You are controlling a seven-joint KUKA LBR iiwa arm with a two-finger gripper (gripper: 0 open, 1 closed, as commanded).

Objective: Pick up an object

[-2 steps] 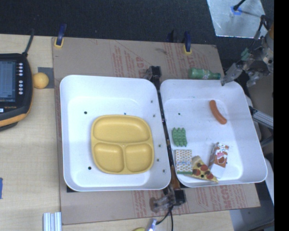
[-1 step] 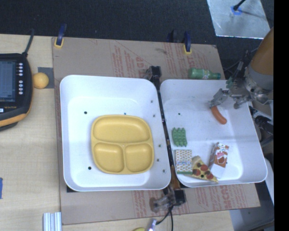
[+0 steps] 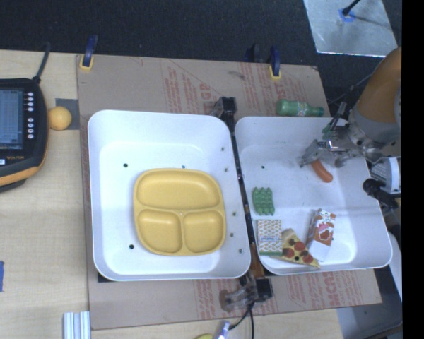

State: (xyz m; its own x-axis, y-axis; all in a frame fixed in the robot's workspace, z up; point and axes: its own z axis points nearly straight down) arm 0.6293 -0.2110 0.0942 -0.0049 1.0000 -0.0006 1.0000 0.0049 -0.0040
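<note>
Taking the black divider [image 3: 234,167] between the two shallow white bins as the mark, the left bin [image 3: 102,189] holds a yellow plastic three-compartment plate [image 3: 179,211] near its middle, with bare white floor open all round it out to the rim. Right of the divider, the right bin [image 3: 367,249] carries a green studded block [image 3: 263,200] just beside it, a checkered card [image 3: 268,235], a pizza-slice toy [image 3: 299,251] and a small printed carton [image 3: 324,228] along the near rim, leaving the middle floor open. Farther right, near the bin's back corner, the gripper [image 3: 326,155] hangs over a small orange carrot-like piece [image 3: 323,171] with its fingers [image 3: 311,154] spread apart, and I cannot tell whether they touch it.
</note>
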